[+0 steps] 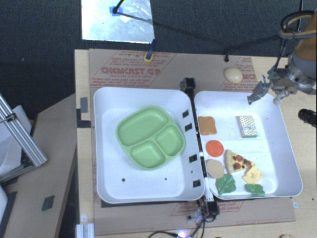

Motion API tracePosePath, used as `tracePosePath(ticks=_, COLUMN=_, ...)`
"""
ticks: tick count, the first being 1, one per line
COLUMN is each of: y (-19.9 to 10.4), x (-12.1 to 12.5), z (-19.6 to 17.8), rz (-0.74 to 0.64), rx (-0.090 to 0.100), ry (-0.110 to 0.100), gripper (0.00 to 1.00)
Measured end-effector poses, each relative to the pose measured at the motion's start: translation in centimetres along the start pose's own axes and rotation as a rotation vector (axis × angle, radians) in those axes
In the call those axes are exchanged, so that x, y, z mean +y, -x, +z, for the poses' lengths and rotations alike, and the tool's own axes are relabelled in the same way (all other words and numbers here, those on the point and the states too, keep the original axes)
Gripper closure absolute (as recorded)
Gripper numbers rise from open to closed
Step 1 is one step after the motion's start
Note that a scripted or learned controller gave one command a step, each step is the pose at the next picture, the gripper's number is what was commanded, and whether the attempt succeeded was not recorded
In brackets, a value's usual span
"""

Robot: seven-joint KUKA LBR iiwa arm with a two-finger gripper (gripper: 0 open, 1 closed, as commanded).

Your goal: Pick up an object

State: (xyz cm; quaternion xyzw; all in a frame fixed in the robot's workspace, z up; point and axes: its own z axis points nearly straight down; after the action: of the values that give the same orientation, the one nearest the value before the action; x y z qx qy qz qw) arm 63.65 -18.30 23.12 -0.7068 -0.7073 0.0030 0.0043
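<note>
My gripper (266,97) hangs over the far right corner of the right bin (274,143), open, with nothing between its fingers. Below and to its left lies a small patterned block (246,126). Further left in the same bin are a brown toast slice (207,125) and a red tomato slice (214,148). Toward the bin's near side lie a pizza slice (238,161), a tan round cookie (215,168), a yellow cheese piece (253,174) and two green leaves (226,184).
The left bin (106,133) holds a green divided plate (151,138). A beige egg-like ball (233,74) rests on the cardboard behind the right bin. A black divider (195,138) runs between the bins. A shiny sheet (118,14) lies at the back.
</note>
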Motion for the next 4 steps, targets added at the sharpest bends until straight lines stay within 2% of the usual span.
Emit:
tracePosePath(ticks=1, y=-0.1, x=0.2, z=-0.8, rz=-0.003, rx=-0.002, ry=0.013, gripper=0.00)
tracePosePath(ticks=4, y=-1.9, x=0.5, z=12.2, rz=-0.006, rx=-0.002, ry=0.010, gripper=0.00)
